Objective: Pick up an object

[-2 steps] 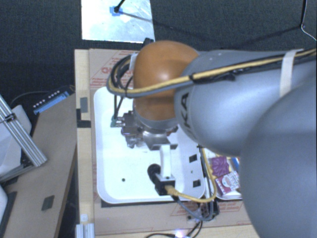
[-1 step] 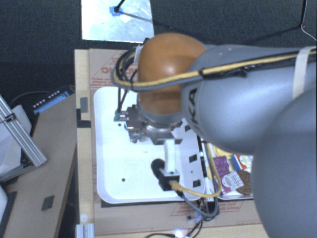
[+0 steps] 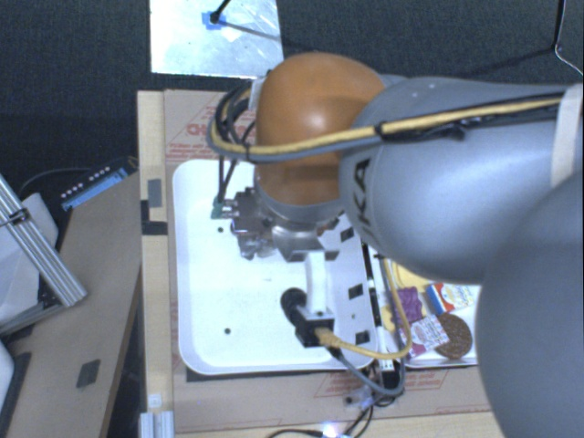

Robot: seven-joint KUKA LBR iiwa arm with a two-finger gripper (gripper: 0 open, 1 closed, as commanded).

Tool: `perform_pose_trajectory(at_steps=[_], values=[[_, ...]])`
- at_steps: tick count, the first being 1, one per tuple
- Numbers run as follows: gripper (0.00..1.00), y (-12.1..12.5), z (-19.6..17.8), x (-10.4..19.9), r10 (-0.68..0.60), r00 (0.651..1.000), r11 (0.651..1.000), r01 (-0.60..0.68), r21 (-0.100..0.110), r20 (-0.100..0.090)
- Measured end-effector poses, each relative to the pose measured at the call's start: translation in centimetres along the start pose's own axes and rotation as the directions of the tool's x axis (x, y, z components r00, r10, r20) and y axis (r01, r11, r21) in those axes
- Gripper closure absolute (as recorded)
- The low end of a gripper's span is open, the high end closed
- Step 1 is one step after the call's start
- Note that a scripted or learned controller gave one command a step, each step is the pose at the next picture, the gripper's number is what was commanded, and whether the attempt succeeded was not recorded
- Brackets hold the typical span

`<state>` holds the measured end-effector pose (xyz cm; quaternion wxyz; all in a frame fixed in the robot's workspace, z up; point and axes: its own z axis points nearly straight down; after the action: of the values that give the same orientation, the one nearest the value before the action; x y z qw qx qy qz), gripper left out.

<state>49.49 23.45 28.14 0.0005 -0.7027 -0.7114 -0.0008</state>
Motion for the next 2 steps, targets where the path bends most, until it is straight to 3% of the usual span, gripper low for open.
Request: perform_pose_trajectory(at_steps=[1, 2], values=[[1.0, 1.1, 7.0, -0.1, 0.012, 1.0, 1.0, -0.012, 0.003, 0.003], [1.0, -1.1, 14.7, -4.3, 0.016, 1.0, 1.0, -0.016, 0.009, 0.006]])
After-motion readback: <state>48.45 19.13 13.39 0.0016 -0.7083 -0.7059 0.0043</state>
